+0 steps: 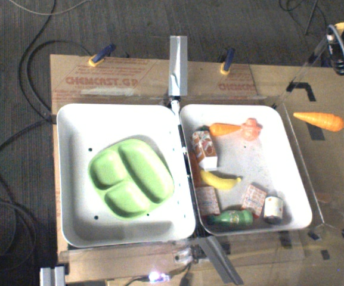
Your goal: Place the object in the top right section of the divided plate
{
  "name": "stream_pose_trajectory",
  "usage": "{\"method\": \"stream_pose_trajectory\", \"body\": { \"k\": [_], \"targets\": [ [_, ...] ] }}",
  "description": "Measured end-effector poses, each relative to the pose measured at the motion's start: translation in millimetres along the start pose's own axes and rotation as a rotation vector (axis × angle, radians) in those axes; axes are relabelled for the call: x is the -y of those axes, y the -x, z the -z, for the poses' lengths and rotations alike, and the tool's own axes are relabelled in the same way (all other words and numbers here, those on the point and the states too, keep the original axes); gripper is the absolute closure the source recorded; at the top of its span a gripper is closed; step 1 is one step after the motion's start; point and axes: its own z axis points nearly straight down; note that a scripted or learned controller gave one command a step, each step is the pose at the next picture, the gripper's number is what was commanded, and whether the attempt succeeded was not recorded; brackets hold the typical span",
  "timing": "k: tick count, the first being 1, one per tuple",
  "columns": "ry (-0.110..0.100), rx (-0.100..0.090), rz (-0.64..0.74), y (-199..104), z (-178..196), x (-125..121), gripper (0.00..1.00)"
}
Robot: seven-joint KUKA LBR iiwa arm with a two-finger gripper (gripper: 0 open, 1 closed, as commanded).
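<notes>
A light green divided plate (131, 177) lies tilted in the left white bin (70, 159). It has three sections: one at the left, a long one at the upper right, one at the bottom. All three are bare. The right white bin (291, 159) holds the loose objects: an orange carrot (225, 128), a pink toy (252, 128), a red and white carton (203, 148), a yellow banana (219, 180), a green bottle (234, 218), two small boxes (254, 196) and a small can (273, 208).
A second carrot (319, 120) lies outside the bins on the clear panel at the right. A metal post (177, 64) stands behind the seam between the bins. Clamps (102, 54) hold the cardboard base. Cables run across the dark floor.
</notes>
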Motion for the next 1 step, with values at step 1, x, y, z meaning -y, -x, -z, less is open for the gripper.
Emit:
{"method": "stream_pose_trajectory", "body": {
  "k": [1],
  "targets": [
    [0.007,-0.005,0.192,-4.7,-6.3,-3.7,1.0]
  ]
}}
